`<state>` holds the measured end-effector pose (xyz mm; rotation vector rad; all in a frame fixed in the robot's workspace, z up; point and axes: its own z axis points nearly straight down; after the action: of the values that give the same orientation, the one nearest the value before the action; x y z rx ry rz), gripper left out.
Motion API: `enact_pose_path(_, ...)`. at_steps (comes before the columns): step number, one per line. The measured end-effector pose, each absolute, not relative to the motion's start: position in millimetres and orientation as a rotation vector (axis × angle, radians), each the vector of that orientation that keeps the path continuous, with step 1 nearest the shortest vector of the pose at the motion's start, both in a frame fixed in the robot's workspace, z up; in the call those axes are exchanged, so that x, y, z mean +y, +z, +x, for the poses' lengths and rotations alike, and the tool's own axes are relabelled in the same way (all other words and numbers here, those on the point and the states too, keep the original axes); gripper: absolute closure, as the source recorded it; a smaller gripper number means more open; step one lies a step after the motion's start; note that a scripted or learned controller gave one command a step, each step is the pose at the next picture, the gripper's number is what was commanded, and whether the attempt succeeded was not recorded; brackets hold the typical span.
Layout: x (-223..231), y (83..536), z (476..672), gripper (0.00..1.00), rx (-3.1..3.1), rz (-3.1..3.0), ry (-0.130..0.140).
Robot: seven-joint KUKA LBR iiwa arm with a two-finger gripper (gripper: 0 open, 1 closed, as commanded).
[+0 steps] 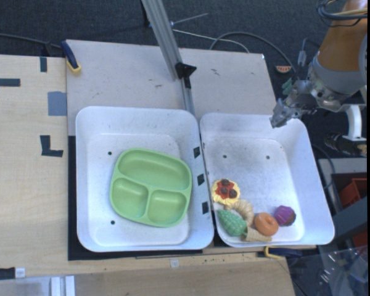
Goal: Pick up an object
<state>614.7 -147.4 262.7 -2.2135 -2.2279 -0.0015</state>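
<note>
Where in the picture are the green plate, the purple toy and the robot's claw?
green plate (151,187), camera view, on the ridge between its compartments.
purple toy (285,215), camera view, on the middle of its rounded top.
gripper (280,117), camera view, at its lower tip, over the right bin's far corner.

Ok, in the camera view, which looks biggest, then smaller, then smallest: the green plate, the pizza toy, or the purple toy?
1. Green plate, by far the largest.
2. Pizza toy.
3. Purple toy, a bit smaller than the pizza toy. The two sit about equally near the camera.
</note>
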Motion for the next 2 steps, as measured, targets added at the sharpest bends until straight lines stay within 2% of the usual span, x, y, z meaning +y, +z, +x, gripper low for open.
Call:
enact_pose_path(1,-90.0,247.1,604.0,1.00,-2.226,-2.212,0.001)
enact_pose_path(2,-43.4,244.1,601.3,1.00,-2.226,-2.213,0.002)
